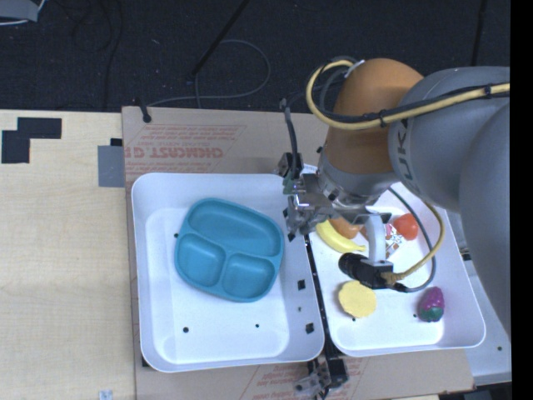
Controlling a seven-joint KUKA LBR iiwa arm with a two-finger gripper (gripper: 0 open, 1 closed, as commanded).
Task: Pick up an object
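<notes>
Plainly, a yellow disc (pixel 358 299) lies just nearer than the banana (pixel 340 238); the gripper (pixel 335 212) hangs over the banana, spread or closed I cannot tell. An orange piece (pixel 344 226) against the banana's far side could spoil the pinch, snagging 2 things.

I count two bins (pixel 158 340) (pixel 466 332), one blue tray (pixel 229 248), one banana (pixel 337 238), one yellow disc (pixel 357 299), one purple fruit (pixel 430 304), one red piece (pixel 405 226).
</notes>
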